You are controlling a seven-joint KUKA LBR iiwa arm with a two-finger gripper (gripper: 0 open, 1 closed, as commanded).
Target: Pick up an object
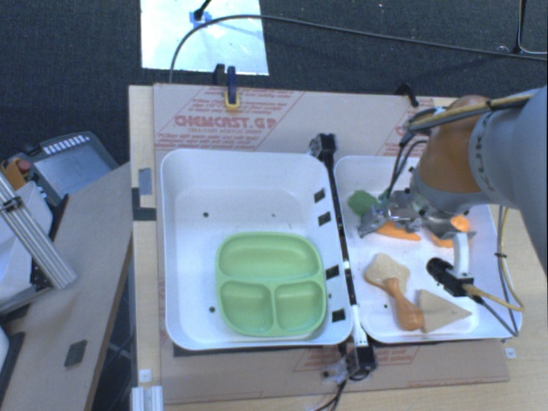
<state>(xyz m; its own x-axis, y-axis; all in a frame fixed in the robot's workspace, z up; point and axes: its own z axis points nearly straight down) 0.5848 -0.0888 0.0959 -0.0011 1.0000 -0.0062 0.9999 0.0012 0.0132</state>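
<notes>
Right bin (pixel 370 313), white, shallow, nearest items first:
- 1 pale wedge (pixel 443 311), flat in the near right corner.
- 1 tan drumstick (pixel 396 288), just left of the wedge and touching it at its darker end.
- 1 orange strip (pixel 401 232), lying mid-bin under the gripper.
- 1 small orange bit (pixel 460 223), further right. Whether it belongs to the strip is unclear.
- 1 green lump (pixel 361 201), by the far left wall.

Left bin (pixel 184 229), white, shallow:
- 1 green plate (pixel 270 285) with three compartments, in the near half.

Surface: both bins sit side by side on a cardboard sheet (pixel 257 118) with red print, on a pale bench. 1 yellow clamp (pixel 231 92) grips the far edge.

Room:
- Dark carpet (pixel 68 58) beyond the bench.
- 1 shiny pale square (pixel 205 24) lying on the carpet.
- 1 side table (pixel 86 247) at left, carrying 1 grey device (pixel 73 165) and 1 metal rail (pixel 34 238).

Gripper (pixel 377 221): lowered into the right bin on the grey arm (pixel 501 152), right at the orange strip and just near of the green lump. Its jaw state cannot be read from this angle, and no item is seen held. All pickable objects are in the right bin.
</notes>
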